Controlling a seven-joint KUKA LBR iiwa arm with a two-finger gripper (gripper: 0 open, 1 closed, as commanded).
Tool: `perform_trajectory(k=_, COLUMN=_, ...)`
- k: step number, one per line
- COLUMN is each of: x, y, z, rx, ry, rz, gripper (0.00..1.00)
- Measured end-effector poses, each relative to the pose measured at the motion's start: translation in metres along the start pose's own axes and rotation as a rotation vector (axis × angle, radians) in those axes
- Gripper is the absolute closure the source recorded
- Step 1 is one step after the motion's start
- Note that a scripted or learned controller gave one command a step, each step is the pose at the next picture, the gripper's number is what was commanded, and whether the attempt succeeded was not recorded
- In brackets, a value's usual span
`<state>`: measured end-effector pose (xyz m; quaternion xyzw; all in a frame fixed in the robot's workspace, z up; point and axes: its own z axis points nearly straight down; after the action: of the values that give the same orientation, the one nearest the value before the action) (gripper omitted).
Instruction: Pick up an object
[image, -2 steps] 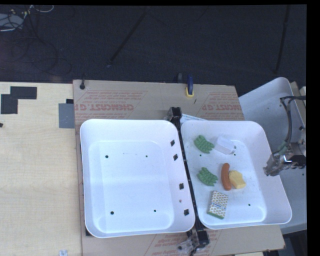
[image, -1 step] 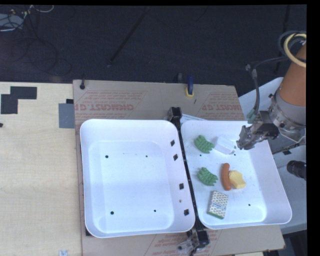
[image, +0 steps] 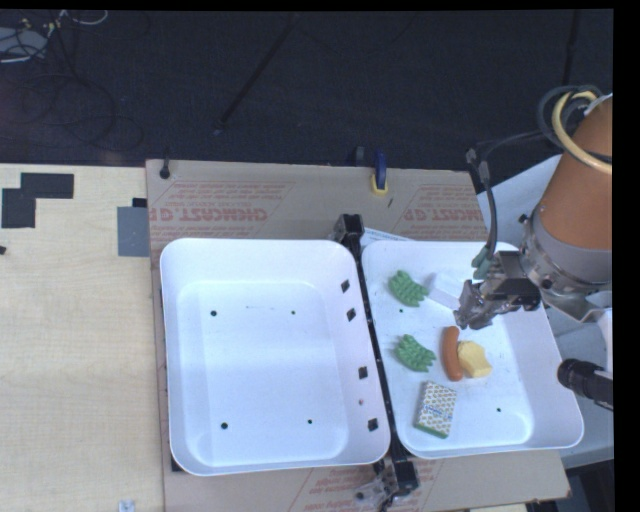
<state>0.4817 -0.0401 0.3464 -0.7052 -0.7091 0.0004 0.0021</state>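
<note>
Gripper low over the right bin, above a cluster of 5 small items.

Nearest the camera in the right bin (image: 560, 425) lies a patterned box (image: 436, 409); just behind it an orange sausage (image: 452, 353) touches a yellow chunk (image: 474, 359), with a green piece (image: 414, 352) to their left and a 2nd green piece (image: 406, 288) farther back. The gripper (image: 472, 312) hangs just above the sausage's far end; whether its fingers are apart or together I cannot tell, and nothing shows between them. The left bin (image: 185, 300) sits beside it.
</note>
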Motion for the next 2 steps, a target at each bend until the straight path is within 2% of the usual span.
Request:
perform_trajectory(k=1, x=0.007, y=0.072, z=-0.032, rx=-0.007, ry=-0.003, rz=0.003, gripper=1.00)
perform_trajectory(k=2, x=-0.021, y=0.019, z=0.026, rx=0.005, ry=-0.002, rz=0.009, gripper=1.00)
